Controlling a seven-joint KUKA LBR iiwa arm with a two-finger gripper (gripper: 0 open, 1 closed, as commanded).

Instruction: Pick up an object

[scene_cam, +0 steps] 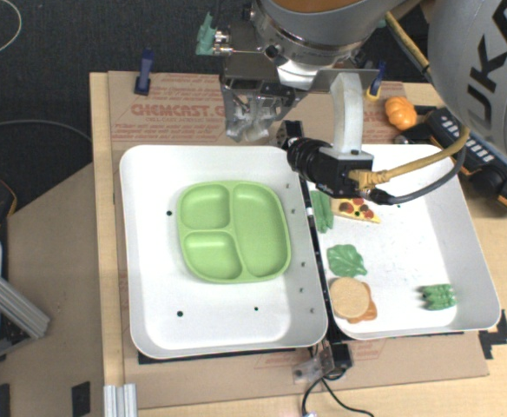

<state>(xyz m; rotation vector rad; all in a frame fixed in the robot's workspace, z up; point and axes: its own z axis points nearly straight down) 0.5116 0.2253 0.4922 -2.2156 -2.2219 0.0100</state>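
The right bin (pixel 427 233) holds a toy pizza slice (pixel 358 208), a long green strip (pixel 323 212), a green leaf (pixel 346 259), a round tan bread piece (pixel 352 300) and a small green ridged piece (pixel 437 297). A green divided plate (pixel 234 231) lies in the left bin (pixel 149 233). My gripper (pixel 252 120) hangs over the bench just behind the left bin's back edge, well apart from all the objects. Nothing is visibly in it.
A black fitting with a yellow cable (pixel 327 168) sits over the divide between the bins at the back. An orange toy (pixel 400 111) lies outside the bins at the back right. A blue clamp (pixel 143 72) grips the board's back edge.
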